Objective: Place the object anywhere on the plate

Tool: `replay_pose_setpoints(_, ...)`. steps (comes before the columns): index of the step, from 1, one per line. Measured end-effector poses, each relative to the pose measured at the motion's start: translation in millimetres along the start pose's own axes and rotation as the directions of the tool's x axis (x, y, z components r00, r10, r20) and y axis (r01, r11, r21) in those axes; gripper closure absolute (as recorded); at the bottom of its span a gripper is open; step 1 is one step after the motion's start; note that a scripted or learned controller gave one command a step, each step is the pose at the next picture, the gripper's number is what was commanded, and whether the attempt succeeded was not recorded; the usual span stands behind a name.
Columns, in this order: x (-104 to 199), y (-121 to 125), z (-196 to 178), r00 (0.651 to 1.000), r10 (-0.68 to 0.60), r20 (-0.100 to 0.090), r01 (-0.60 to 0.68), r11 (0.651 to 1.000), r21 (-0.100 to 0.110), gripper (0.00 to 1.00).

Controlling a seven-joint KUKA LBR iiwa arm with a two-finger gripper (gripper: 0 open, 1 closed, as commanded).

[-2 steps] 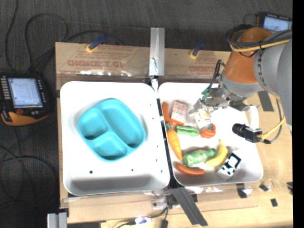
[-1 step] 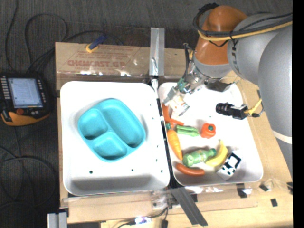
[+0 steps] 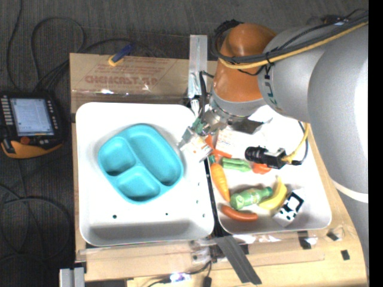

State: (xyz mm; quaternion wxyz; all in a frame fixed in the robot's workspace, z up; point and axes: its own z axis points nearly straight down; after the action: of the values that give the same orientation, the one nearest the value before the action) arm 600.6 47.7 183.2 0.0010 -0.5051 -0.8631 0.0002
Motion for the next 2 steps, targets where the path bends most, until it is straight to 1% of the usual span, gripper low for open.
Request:
replay_pose_setpoints(1, 55.0, 22.7, 29.2, 0.952, -0.306, 0.0, 0.306, 0.952, 0.001, 1.0)
replay_pose_setpoints(2, 55.3, 22.8, 29.0, 0.952, -0.306, -0.001, 0.306, 0.952, 0.0, 0.0)
